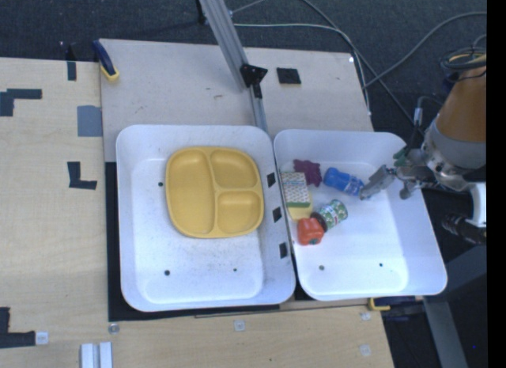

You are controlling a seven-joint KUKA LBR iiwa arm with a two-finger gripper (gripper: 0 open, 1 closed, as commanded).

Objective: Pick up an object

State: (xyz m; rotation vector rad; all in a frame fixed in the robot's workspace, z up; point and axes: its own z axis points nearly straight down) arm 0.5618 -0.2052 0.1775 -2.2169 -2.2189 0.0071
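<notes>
Bins sit side by side on the bench: in the left bin (pixel 142 279) we see a yellow divided plate (pixel 213 191) lying flat near its far edge. In the right bin (pixel 411 271) a small cluster lies toward the left wall: a purple toy (pixel 308 172) near the far left corner, a sponge (pixel 296 194) just beside the left wall, a blue bottle (pixel 341 180) next to the purple toy, a green can (pixel 334 213) below it, and a red object (pixel 310 231) touching the can's left end. The gripper (pixel 378 182) reaches in over the bin's right wall, just beside the blue bottle; we see nothing between its fingers and cannot tell whether they are spread or closed.
</notes>
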